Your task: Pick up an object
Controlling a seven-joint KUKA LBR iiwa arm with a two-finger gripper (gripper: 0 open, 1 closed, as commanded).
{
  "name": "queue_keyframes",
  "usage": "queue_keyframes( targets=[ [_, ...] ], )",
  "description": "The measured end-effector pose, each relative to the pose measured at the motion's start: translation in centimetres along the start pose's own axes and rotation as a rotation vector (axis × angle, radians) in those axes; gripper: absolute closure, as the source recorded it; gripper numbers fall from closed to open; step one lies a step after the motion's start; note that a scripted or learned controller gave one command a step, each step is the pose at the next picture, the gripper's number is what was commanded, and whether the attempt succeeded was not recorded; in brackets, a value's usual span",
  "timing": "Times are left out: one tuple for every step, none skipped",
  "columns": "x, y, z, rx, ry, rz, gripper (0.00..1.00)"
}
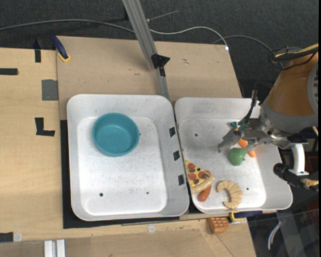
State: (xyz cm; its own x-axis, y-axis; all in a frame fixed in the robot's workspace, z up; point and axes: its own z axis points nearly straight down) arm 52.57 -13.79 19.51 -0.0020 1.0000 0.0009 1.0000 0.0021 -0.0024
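Worktop (112, 63): pale wood, carrying two white bins side by side, with dark tape marks at its left

Arm (291, 90): grey with an orange band, reaching in from the right and hanging over the right bin

Left bin (80, 197): holds a single item, the bowl

Right bin (203, 111): holds the arm's working end and all the small items

Bowl (115, 134): teal, upright, in the upper left of the left bin, well apart from the arm

Pincer (236, 140): low over the middle right of the right bin, just above the ball; whether it is released or clenched cannot be told, as its dark parts merge against the bin, and nothing is visibly held

Pizza slice (197, 174): toy, lying flat near the right bin's left wall

Croissant (230, 192): toy, tan, curved, near the bin's front wall, beside the sausage

Ball (236, 156): green, round, the likely target, since the pincer sits just above it; an orange piece (251, 153) lies just beside it on the right

Sausage (204, 195): small, red, touching the pizza slice's lower point

Handling note: the step in hand looks like the approach. A round target tends to roll, so centre squarely over it, keep the orange piece outside the grip, descend straight, and close gently before lifting
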Motion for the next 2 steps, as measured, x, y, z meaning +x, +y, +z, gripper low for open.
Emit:
queue_keyframes(
  targets=[
    [0.0,0.0,0.0,0.000,0.000,0.000,0.00],
    [0.5,0.2,6.3,0.006,0.000,0.001,0.00]
  ],
)
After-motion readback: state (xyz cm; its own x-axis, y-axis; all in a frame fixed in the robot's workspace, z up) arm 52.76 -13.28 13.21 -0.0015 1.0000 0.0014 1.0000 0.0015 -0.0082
